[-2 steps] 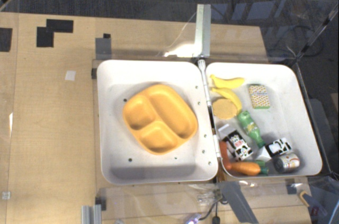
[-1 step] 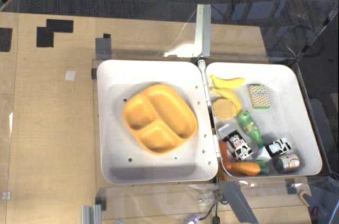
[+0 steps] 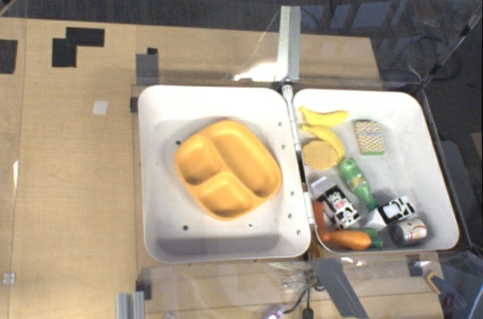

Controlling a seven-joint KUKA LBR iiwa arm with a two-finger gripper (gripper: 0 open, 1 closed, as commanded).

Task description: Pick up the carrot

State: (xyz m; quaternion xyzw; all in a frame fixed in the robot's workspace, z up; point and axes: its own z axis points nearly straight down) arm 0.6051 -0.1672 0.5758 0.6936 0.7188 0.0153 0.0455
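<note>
**Carrot Waited in the Corner**

The left bin [image 3: 151, 159] held a big yellow plate [image 3: 228, 168]. The right bin [image 3: 423, 121] was crowded. The carrot [image 3: 346, 239] lay against its near wall, touching a cow toy [image 3: 340, 207]. I could not tell the end effector's state. A good grab would come straight down across the carrot's middle.

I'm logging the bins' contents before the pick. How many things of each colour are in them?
Yellow: 3, the divided plate and two bananas
Tan: 1, round cracker
Green: 2, bottle, patterned sponge
Orange: 1, carrot
Black-and-white: 2, cow toys
Silver: 1, can
Total: 10
</note>
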